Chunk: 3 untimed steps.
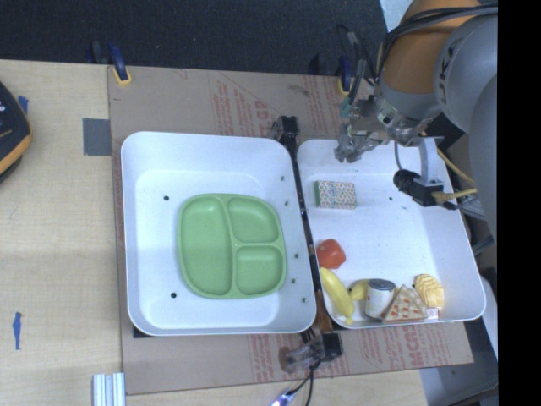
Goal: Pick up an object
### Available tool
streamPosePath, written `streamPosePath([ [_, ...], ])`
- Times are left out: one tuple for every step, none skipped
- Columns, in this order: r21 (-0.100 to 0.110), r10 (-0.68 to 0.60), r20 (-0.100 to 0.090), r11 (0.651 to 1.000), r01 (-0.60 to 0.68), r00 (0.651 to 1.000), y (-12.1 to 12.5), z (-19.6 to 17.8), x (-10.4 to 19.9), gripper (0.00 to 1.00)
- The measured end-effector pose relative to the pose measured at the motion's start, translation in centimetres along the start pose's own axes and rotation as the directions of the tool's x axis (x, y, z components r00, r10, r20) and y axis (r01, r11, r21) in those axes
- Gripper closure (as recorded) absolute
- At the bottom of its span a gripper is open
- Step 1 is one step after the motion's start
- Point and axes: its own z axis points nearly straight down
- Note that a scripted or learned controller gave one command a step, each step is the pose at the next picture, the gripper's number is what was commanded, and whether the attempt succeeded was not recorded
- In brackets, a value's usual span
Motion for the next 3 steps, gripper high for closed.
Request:
streamPosePath([
  [0.003, 0.0, 0.001, 1.0, 0.0, 1.0, -0.1, 0.1, -0.1, 0.0],
  [0.005, 0.002, 0.002, 1.0, -0.002, 1.0, -0.2, 8.5, -3.9, 0.0],
  [0.0, -0.001, 0.001, 1.0, 0.001, 1.0, 0.1, 9.7, -3.9, 0.0],
])
